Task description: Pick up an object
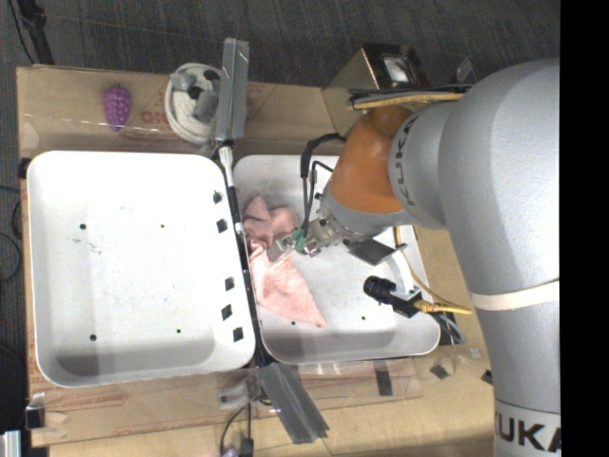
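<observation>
A crumpled pink cloth (276, 265) lies in the right bin (381, 336), against its left wall. Its upper part is bunched up and its lower part spreads flat toward the bin's front. My gripper (293, 244) reaches in from the right and is down on the cloth's middle, between the bunched part and the flat part. A small green piece (310, 247) shows at the gripper's tip. The grey and orange arm (381, 174) covers the back right of this bin.
The left bin (57, 255) stands beside it, with a grey divider rail (231, 93) running between the two at the back. Behind the bins, a purple grape-like object (117, 106) and a white round object (193, 98) rest on the bench.
</observation>
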Motion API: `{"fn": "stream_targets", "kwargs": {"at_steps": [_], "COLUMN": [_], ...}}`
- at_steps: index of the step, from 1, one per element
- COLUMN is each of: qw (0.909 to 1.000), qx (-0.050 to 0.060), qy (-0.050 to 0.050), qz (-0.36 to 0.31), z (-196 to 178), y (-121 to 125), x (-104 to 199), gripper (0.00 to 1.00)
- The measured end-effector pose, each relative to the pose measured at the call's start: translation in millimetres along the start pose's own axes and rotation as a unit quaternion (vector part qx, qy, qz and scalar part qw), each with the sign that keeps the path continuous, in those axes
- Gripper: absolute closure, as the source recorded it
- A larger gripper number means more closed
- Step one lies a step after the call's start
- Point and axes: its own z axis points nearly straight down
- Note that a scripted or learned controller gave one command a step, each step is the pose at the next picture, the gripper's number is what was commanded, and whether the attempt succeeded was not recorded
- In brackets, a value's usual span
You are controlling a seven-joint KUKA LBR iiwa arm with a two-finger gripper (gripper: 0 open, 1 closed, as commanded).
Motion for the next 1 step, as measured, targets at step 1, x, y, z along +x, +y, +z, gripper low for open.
{"fn": "stream_targets", "kwargs": {"at_steps": [1], "qw": [1.0], "qx": [0.0], "qy": [0.0], "qz": [0.002], "z": [0.1], "y": [-8.1], "x": [1.6], "gripper": [0.0]}}
